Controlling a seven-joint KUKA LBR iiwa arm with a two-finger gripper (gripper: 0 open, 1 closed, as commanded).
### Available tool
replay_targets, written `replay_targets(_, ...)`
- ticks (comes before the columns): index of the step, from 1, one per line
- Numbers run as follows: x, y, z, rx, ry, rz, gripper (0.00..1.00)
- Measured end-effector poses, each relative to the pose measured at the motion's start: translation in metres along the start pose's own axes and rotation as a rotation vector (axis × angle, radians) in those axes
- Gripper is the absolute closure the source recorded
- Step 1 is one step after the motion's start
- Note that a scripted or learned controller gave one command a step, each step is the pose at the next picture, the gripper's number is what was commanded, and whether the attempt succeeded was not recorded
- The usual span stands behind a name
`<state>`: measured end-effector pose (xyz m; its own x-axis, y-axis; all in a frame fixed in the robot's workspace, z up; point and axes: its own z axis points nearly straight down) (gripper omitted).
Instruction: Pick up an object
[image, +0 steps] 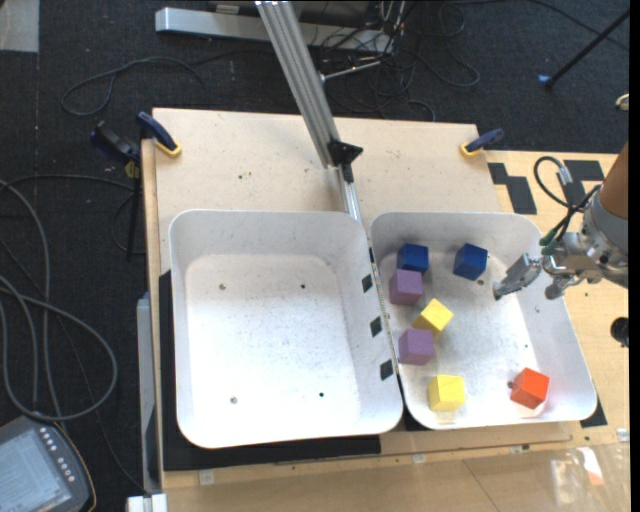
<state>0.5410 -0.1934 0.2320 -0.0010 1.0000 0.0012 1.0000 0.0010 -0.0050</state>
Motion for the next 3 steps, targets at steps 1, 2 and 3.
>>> replay_targets(1, 0.000, 0.001, -0.003, -0.005, -0.002, 0.000, 0.00)
replay_targets(2, 0.003, 0.011, 0.049, -0.001, 0.000, 0.000, 0.00)
replay_targets(3, -0.007, 0.008, 0.104, 0.001, 0.000, 0.003, 0.00)
